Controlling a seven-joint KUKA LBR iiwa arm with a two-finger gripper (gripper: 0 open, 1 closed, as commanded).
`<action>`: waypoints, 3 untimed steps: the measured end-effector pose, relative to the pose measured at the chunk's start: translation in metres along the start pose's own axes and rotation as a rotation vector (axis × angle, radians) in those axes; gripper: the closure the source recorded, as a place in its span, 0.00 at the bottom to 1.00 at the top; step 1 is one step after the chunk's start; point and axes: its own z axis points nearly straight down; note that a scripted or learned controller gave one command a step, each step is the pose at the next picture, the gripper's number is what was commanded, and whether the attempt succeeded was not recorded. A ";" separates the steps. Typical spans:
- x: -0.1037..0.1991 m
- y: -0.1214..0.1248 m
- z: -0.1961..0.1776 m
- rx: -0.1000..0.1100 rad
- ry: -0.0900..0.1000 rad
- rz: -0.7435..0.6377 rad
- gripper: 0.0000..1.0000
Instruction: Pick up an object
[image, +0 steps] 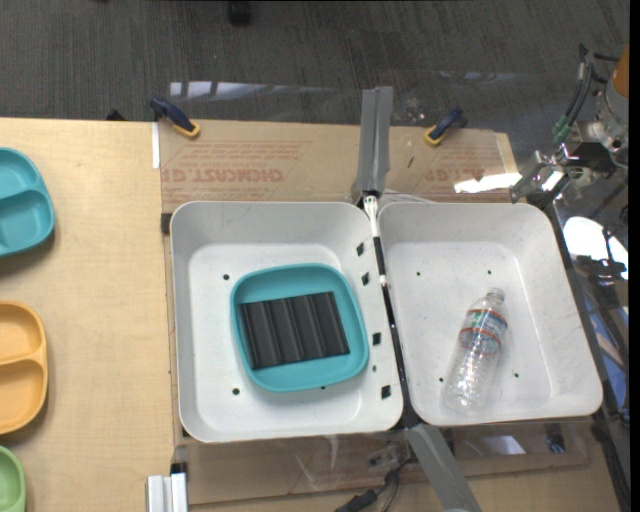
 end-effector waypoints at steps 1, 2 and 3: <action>0.037 -0.077 0.109 0.002 0.001 0.011 0.00; 0.031 -0.118 0.192 -0.006 0.000 0.009 0.00; 0.030 -0.117 0.183 -0.007 -0.001 0.012 1.00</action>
